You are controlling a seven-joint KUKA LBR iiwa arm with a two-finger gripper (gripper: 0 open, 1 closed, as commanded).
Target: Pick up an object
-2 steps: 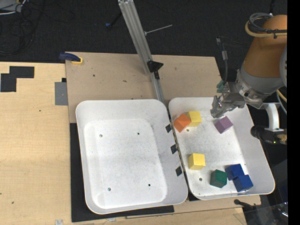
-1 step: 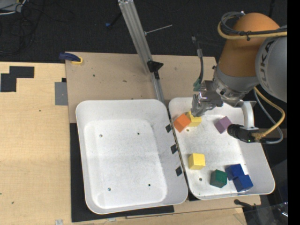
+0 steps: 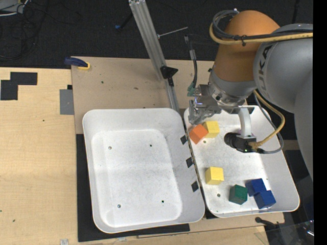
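My gripper point(image 3: 197, 117) hangs over the far left part of the right bin point(image 3: 278, 180), right above an orange block point(image 3: 199, 133). A yellow block point(image 3: 212, 128) lies touching the orange one on its right. Nearer the front, a second yellow block point(image 3: 214, 175) sits alone. A green block point(image 3: 238, 194) and two blue blocks point(image 3: 260, 192) cluster at the bin's front right. I see nothing between the fingers, and the gripper body hides the gap between them.
The left bin point(image 3: 134, 170) stands beside the right one, with black clips along the shared edge. A slanted aluminium rail point(image 3: 151, 42) rises behind the bins. The arm's grey body and orange band fill the upper right.
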